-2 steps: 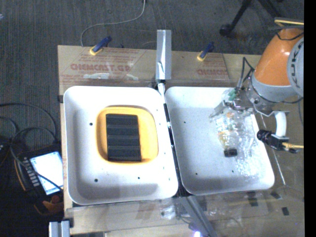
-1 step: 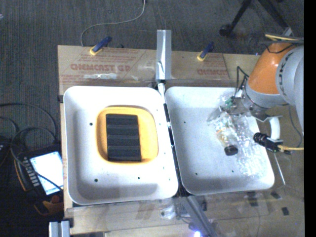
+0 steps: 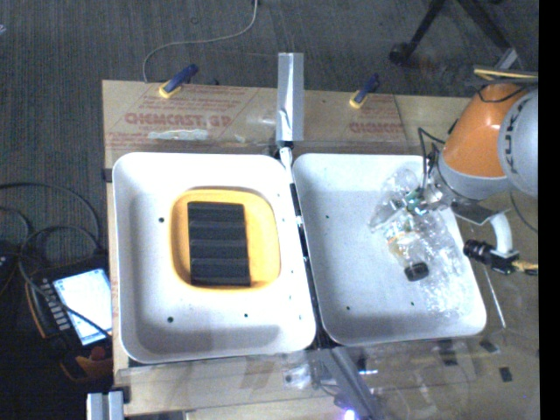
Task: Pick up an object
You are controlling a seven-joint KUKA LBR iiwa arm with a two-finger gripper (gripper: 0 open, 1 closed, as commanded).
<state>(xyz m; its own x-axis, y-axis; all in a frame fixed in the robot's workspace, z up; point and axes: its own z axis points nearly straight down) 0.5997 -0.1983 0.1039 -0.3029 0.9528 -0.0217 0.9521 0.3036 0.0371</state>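
Squarely, yellow tray [image 3: 267, 234], long axis toward the camera; claw [image 3: 418, 268] state unclear.

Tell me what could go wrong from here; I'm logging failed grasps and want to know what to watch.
1. The tool sits among crinkled clear plastic in the right bin. The plastic is thin and see-through, so the grasp may slip or miss.
2. The plastic lies close to the bin's right wall, so the arm may bump the rim.
3. The yellow tray with a black insert lies in the left bin, away from the tool, so it is unlikely to be picked.
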